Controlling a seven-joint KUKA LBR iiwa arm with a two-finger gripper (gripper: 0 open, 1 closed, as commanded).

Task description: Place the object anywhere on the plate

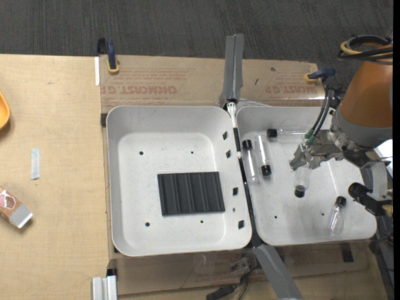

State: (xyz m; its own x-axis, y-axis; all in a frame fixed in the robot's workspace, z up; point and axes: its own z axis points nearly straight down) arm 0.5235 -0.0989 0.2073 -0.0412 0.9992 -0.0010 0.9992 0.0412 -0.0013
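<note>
The gripper [306,164] hangs low over the right bin [284,230], and directly below its tip lies a clear vial with a black cap [300,185], the cap end pointing toward the bin's near edge. From this slanted angle I cannot tell whether the fingers stand apart or closed, nor whether they touch that vial, so no grasp can be claimed. Taking the right bin as the landmark: more capped vials [262,158] lie by its left wall, one near its far wall, and another vial [337,212] sits toward its near right corner, well apart from the gripper. Just left of the right bin stands the left bin [122,167], and in its middle rests the dark ribbed plate [190,192]. The step in hand looks like the pick. To do it well, the fingers should straddle the vial across its narrow body, close squarely so the smooth cylinder cannot roll out, then lift clear of the dividing wall before crossing to the plate.
</note>
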